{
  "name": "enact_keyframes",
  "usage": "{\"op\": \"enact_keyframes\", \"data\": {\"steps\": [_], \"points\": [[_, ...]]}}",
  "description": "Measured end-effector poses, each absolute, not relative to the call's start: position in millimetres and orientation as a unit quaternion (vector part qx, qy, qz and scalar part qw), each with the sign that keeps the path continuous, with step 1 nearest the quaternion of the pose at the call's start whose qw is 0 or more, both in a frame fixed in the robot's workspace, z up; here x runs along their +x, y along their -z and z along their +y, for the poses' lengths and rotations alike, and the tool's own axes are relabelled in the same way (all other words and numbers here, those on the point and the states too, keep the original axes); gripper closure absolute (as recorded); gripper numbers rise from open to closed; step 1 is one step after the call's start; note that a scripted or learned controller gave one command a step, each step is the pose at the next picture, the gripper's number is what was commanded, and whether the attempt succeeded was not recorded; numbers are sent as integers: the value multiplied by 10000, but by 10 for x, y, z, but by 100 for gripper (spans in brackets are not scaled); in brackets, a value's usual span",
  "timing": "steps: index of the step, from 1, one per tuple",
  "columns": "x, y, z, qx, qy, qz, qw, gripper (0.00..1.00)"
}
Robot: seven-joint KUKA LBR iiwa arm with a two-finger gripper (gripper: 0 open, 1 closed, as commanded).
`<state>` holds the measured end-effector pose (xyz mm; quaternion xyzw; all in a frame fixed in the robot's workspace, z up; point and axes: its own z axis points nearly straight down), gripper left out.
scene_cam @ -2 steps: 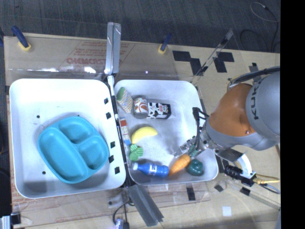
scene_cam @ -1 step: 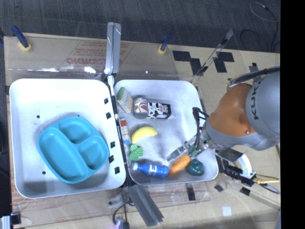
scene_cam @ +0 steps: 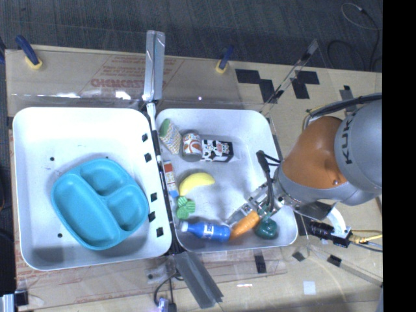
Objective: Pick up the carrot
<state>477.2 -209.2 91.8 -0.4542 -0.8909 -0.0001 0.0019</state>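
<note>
Gripper (scene_cam: 255,211) sits low in the right bin (scene_cam: 214,119), near its front right corner, arm (scene_cam: 338,164) coming in from the right w/ the orange band just above the wrist. Can't tell how the fingers stand; metal parts blur together over the bin floor.

Carrot (scene_cam: 245,224) lies right at the gripper tip, just below it, orange body tilted w/ one end pointing toward the front left. Looks to be touching or nearly touching the gripper, but can't tell if it's between the fingers. Dark green round item (scene_cam: 266,228) is just right of the carrot, touching or almost.

Left of the gripper, along the front wall: blue bottle (scene_cam: 205,231) on its side, its end next to the carrot. Further left & a bit up: small green leafy toy (scene_cam: 186,207), then yellow banana (scene_cam: 195,182) above that. Well above the gripper, toward the back: a can (scene_cam: 190,145) lying beside a black & white carton (scene_cam: 216,151), plus a pale green item (scene_cam: 170,137) by the divider.

Left bin (scene_cam: 39,122), well away from the gripper, has a blue divided plate (scene_cam: 99,203).
</note>
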Motion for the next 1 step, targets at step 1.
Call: {"op": "enact_keyframes", "data": {"steps": [1], "points": [[4779,-1013,-2086,-4517,2,-8922,24,100]]}}
